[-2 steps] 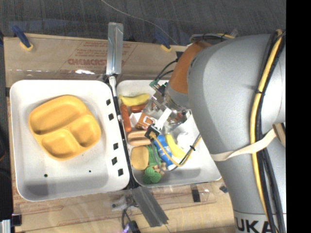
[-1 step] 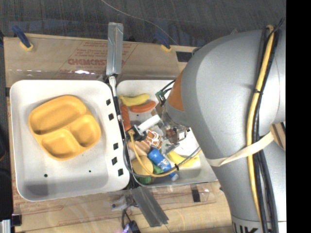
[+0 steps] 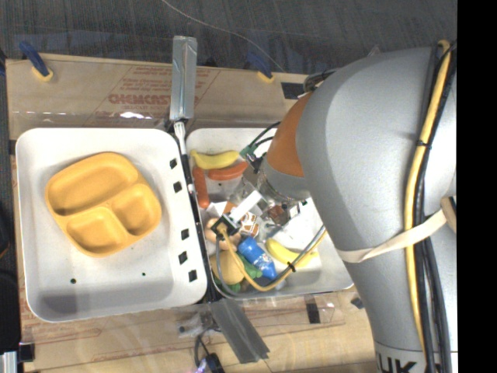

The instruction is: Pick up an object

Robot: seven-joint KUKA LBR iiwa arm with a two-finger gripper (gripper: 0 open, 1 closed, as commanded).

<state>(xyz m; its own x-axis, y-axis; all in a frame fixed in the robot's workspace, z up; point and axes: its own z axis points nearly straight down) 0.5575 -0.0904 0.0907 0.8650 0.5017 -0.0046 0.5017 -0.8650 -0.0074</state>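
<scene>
**benchwatcher:** While the big grey arm (image 3: pixel 373 177) leans in from the right, it's covering a good half of the right shallow white bin (image 3: pixel 203 140). The hand (image 3: pixel 250 208) sits low over the clutter in that bin, but whether it's spread or pinched I honestly cannot tell, too much wrist and cable in the way.

**pickbot_fan:** What's in the pile?

**benchwatcher:** Yellow toy banana (image 3: pixel 216 159) at the far end, with a red-orange sausage-shaped piece (image 3: pixel 225 172) just beside it. A blue plastic bottle-like thing (image 3: pixel 256 258) lies near the front edge, a second yellow banana (image 3: pixel 289 252) right next to it, and a yellowish rounded fruit (image 3: pixel 230 267) by the front-left corner. All still lying in the bin.

**pickbot_fan:** And the other bin?

**benchwatcher:** The left white bin (image 3: pixel 46 286) holds a yellow three-compartment plastic tray (image 3: pixel 102 202), well apart from the hand. Both bins sit on the brown-topped desk (image 3: pixel 78 92).
</scene>
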